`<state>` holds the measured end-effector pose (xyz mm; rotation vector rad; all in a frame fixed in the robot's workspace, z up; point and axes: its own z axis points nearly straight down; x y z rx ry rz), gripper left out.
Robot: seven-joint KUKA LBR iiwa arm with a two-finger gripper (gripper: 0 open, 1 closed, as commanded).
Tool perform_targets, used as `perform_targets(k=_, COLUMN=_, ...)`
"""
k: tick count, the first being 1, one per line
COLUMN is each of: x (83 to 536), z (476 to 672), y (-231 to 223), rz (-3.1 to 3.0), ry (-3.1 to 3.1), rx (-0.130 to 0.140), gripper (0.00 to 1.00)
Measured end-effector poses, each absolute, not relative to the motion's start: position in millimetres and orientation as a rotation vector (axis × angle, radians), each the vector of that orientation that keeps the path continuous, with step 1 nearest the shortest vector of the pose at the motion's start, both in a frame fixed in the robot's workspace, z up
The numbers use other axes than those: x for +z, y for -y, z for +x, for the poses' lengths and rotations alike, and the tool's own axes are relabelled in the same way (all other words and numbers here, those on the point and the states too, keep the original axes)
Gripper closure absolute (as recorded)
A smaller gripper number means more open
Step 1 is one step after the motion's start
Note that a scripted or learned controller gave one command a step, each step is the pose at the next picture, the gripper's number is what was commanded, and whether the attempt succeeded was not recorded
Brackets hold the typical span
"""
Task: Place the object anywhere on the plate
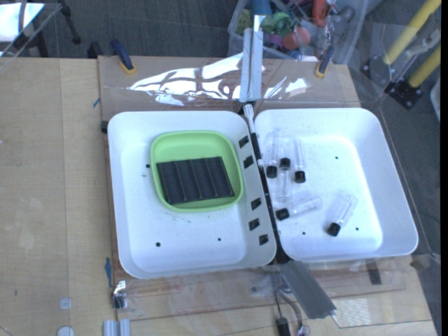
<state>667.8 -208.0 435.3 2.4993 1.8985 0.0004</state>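
Two white bins sit side by side on the bench. Left bin (133,250) holds a green plate (198,168) w/ a dark ribbed insert (194,180) on it. Right bin (378,187) has several clear vials w/ black caps: a cluster near the divider (283,166), one (297,207) lying lower down, another vial (340,214) tilted toward the bin's mid-right. All vials lie apart from the plate, across the divider.
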Motion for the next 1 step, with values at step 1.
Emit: perform_targets(k=1, x=435.3, z=667.8, y=208.0, rz=2.499, ry=-1.898, rx=0.000, gripper=0.00)
